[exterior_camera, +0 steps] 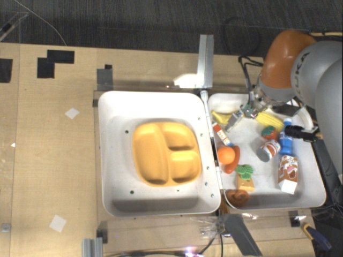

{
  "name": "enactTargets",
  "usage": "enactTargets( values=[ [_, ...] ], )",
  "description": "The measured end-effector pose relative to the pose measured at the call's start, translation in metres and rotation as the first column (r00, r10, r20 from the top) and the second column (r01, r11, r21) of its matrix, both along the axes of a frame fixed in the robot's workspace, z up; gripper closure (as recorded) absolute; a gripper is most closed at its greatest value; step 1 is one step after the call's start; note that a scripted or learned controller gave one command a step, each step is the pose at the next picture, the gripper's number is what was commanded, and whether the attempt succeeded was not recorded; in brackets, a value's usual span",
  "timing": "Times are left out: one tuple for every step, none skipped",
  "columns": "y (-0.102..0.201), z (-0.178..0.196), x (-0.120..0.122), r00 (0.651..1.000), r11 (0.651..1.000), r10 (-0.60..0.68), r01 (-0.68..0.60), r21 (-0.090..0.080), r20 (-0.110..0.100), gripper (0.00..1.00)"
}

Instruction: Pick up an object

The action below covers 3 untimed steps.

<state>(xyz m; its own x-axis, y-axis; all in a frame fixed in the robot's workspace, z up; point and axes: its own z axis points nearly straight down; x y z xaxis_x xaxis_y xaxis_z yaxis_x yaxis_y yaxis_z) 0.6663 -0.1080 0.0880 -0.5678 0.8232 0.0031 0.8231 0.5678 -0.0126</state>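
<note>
Yellow toy point(221, 116) lay at the right bin's point(316, 189) upper-left corner, just beside the gripper point(236, 119). Finger spread unclear, grasp can't be told. Corn point(269, 121), bottle point(288, 170), orange point(226, 155) nearby. Yellow tray point(165, 153) sat in left bin point(112, 143).

The right bin point(316, 194) holds the objects: a yellow corn cob point(269, 120) near the back, a banana point(221, 115) beside it, a marker point(221, 135) along the left wall, an orange point(226, 155), a grey can point(268, 149), an upright blue-capped bottle point(288, 167), a green-topped toy point(245, 178) and a brown piece point(238, 197) at the front.
</note>
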Motion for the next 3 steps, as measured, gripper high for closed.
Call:
enactTargets(
  values=[
    [-0.025, 0.001, -0.001, 0.943, 0.943, 0.332, -0.332, 0.013, -0.006, 0.0],
    [-0.04, 0.0, -0.007, 0.996, 0.996, 0.088, -0.088, 0.007, 0.016, 0.0],
    [-0.058, -0.001, -0.021, 0.966, 0.966, -0.259, 0.258, 0.005, 0.021, 0.0]
  ],
)
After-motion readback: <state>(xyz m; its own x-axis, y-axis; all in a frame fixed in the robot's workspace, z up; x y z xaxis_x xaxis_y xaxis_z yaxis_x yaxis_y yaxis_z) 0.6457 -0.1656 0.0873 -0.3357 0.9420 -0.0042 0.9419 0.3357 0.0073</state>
